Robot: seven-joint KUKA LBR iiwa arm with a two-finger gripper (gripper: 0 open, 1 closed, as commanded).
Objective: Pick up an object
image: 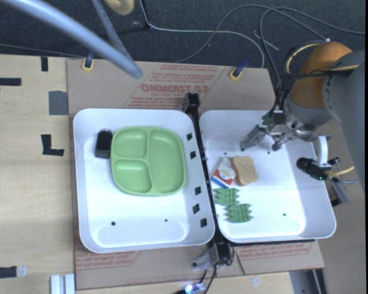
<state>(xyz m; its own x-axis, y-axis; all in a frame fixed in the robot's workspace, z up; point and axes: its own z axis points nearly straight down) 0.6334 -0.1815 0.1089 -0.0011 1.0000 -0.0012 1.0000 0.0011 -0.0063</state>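
The jaws of the grey two-finger gripper [264, 141] stand spread apart with nothing between them, above the right shallow white bin [294, 210]. Below-left of them lie a tan slice of bread [245, 170], a small red-and-white packet [224, 173] and two green pea pods [232, 203]

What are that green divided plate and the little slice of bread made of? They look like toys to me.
The green divided plate looks like moulded plastic: one even pale green, smooth, with softly rounded compartment ridges and a dull sheen. The slice of bread seems to be a toy, perhaps plastic or foam: flat tan colour with a darker crust edge; the view is too coarse to settle which.
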